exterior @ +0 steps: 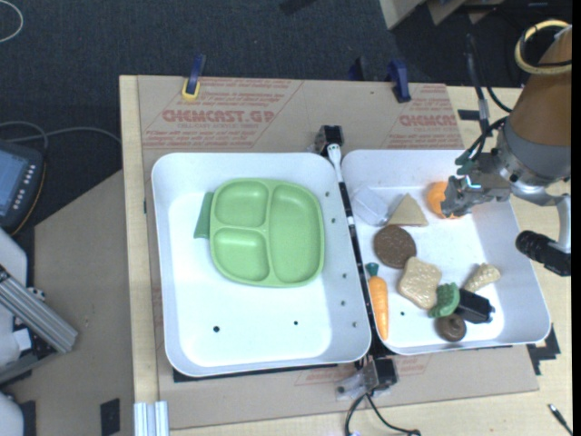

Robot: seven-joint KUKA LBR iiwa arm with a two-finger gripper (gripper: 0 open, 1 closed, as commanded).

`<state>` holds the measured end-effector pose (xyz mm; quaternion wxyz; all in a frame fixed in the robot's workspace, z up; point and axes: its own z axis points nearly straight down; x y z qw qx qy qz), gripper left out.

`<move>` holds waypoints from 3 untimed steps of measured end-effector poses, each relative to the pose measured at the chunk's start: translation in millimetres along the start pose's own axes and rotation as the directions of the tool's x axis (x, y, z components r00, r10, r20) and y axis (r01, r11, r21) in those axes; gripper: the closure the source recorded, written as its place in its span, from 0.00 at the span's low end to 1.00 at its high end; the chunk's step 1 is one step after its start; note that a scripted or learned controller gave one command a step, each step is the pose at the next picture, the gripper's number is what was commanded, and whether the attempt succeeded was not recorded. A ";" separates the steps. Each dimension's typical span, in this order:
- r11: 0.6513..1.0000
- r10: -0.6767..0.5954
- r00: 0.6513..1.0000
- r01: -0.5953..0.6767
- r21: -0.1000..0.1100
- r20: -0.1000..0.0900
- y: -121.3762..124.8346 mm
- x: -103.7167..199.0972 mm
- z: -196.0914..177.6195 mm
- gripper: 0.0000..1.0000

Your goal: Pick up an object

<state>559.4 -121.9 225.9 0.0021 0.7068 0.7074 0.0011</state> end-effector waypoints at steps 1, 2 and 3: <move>1.000 -0.006 1.000 0.006 0.000 -0.002 21.0 52.4 -9.2 1.00; 1.000 -0.005 1.000 0.005 0.002 -0.002 31.5 113.7 -7.4 1.00; 1.000 -0.004 1.000 0.004 0.002 -0.001 48.0 159.6 8.6 1.00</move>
